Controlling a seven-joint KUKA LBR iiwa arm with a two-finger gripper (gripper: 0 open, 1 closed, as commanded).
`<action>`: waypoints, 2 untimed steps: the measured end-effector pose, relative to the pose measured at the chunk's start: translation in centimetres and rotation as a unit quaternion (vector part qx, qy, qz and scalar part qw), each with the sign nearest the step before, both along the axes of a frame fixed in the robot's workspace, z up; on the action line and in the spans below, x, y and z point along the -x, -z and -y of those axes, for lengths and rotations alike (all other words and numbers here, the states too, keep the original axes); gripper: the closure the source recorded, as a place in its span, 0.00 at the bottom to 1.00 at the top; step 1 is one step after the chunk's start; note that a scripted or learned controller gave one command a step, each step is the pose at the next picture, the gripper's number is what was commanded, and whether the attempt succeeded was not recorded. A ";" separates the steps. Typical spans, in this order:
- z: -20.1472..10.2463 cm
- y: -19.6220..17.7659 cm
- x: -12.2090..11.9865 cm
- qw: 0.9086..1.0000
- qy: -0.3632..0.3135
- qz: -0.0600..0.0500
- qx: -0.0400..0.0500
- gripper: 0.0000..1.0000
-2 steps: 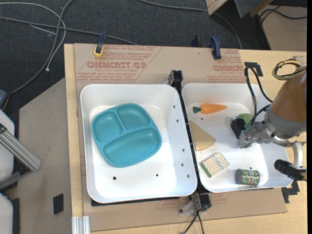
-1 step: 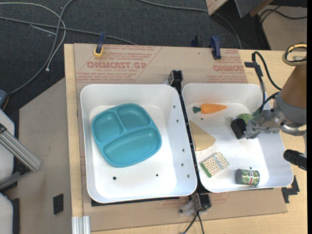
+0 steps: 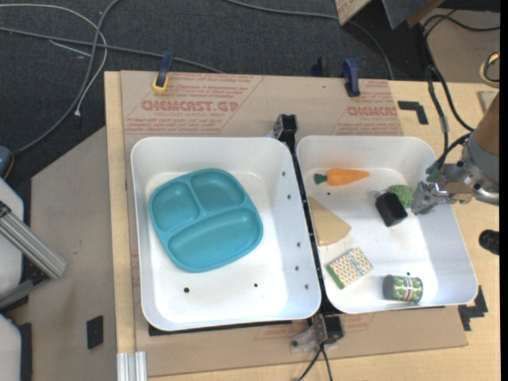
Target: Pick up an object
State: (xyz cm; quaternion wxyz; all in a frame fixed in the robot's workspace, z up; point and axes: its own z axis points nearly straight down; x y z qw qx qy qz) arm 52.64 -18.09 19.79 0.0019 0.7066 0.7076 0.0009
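Camera view: jaws low at the right bin's far-right side, no object seen held

Nearest, at the right bin's [image 3: 456,244] front: a small can [image 3: 403,288] lying on its side, green and grey with a red band. Just left of it and a little further back, a patterned packet [image 3: 350,267], tilted. Behind that, against the bin's left wall, a pale tan wedge [image 3: 329,225].

In the left bin [image 3: 151,236], a blue divided plate [image 3: 206,218], flat on the floor, three compartments facing up.

Further back in the right bin, a black block [image 3: 390,209], with a green leafy piece [image 3: 402,193] touching its far right corner. Just right of those, the gripper [image 3: 425,195], reaching in from the right over the bin's right side; state of the jaws impossible to tell at this size, nothing visibly between them. Tip just beside the green piece, contact unclear.

Furthest back in that bin, a carrot [image 3: 345,177] lying sideways, orange body, green stub pointing left.

Beneath both bins, a cardboard sheet [image 3: 198,105] on the counter, held at the far edge by two blue clamps [image 3: 163,70].
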 end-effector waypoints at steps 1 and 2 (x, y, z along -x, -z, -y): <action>0.1 -4.5 0.7 1.000 0.000 -0.001 0.000 1.00; -5.1 -3.4 0.2 1.000 -0.001 -0.003 -0.002 1.00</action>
